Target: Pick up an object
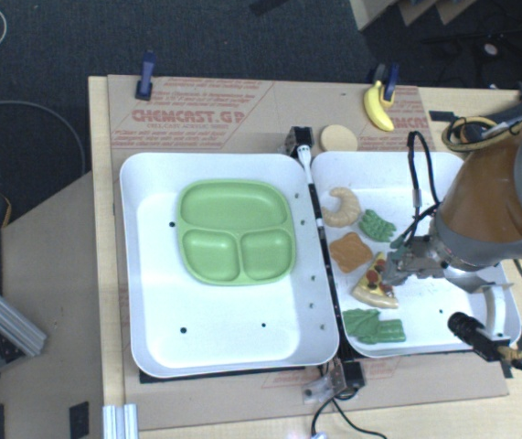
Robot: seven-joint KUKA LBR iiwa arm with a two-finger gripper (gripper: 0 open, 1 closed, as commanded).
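From my remote station I saw the table [233, 99] carrying 2 shallow white bins side by side. The left bin [151, 282] held a green 3-compartment plate [237, 230], lying flat near its far half, well apart from anything the arm could reach at that moment. All the small toy foods sat in the right bin [425, 176], crowded toward its left wall, which I judged made that bin the place to pick from.

The arm came in from the right and hung low over that crowd. Its tool [399, 265] was just beside a pizza slice [374, 290], at the slice's right edge, and may have been touching it. I could not tell how far the tool was open, nor whether it had hold of anything, because the wrist hid its tip.

Near the slice lay a brown bread piece [350, 251], a pale croissant [340, 206] farther back, a green leafy piece [377, 225] beside it, and a second green vegetable [375, 326] toward the near rim. I judged the slice the likely target, since the tool sat closest to it.

Outside the bins, a banana [378, 109] and a round tan disc [338, 138] rested on the table's far side.
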